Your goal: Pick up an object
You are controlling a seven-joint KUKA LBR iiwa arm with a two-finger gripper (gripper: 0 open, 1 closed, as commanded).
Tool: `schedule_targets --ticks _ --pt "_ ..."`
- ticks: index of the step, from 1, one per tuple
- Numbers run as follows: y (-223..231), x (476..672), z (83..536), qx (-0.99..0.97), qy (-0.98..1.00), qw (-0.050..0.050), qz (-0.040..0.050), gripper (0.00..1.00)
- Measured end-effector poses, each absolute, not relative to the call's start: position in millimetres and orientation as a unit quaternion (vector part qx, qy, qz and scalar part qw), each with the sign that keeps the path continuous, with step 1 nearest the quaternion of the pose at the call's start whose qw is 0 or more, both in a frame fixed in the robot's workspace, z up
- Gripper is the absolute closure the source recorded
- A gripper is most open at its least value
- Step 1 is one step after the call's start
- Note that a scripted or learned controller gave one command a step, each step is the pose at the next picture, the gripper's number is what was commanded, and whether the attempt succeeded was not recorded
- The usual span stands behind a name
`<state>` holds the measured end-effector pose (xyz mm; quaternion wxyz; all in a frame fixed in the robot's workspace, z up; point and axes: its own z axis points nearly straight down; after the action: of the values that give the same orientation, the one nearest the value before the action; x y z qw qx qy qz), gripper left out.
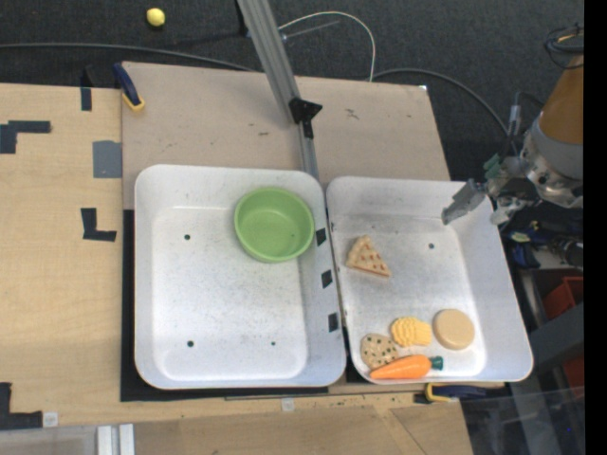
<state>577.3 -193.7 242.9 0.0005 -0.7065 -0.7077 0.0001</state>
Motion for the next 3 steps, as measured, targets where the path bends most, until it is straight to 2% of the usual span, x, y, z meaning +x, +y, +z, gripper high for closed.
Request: schedule_targets --ticks 1,3 --pt "-193.7 577.3 242.9 -0.707 -0.708 0.001 0.0001 0.00" --pt "-195.0 567.8 115.2 -0.707 -0.707 0.003 0.0026 0.00"
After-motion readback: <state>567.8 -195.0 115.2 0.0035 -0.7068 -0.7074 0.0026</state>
